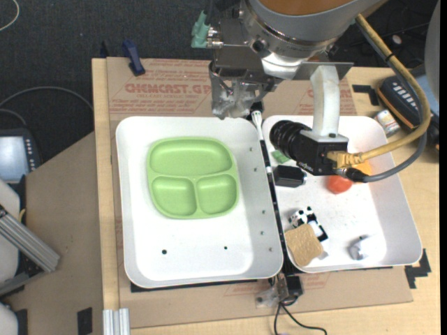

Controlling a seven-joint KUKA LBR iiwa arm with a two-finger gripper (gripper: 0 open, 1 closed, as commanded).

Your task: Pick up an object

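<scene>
Gripper and candidate objects. The gripper [236,103] hangs over the far rims of the two bins, about where they meet; we cannot tell how wide it stands, and we see nothing held in it or touching it. Nearest to it, toward the camera and to the view's left, a green divided plate [192,176] lies flat in the left bin [133,208]. We judge it stiff, light and smooth, too broad to span, so its raised rim is the only hold. Toward the camera and slightly to the view's right of the gripper, a small black block [288,176] lies in the right bin [391,215], just beside the wall between the bins. It looks rigid and light, best taken across its short sides, though that wall crowds one side. Farther to the right lies an orange ball [340,184], which is likely to roll or slip unless closed on squarely across its middle. Farthest from the gripper, near the front rim, lie a black-and-white piece [307,221], a tan square pad [305,246] touching it, and a small grey piece [358,248] set apart. We judge the pad light, rough and easily gripped across two opposite edges.
</scene>
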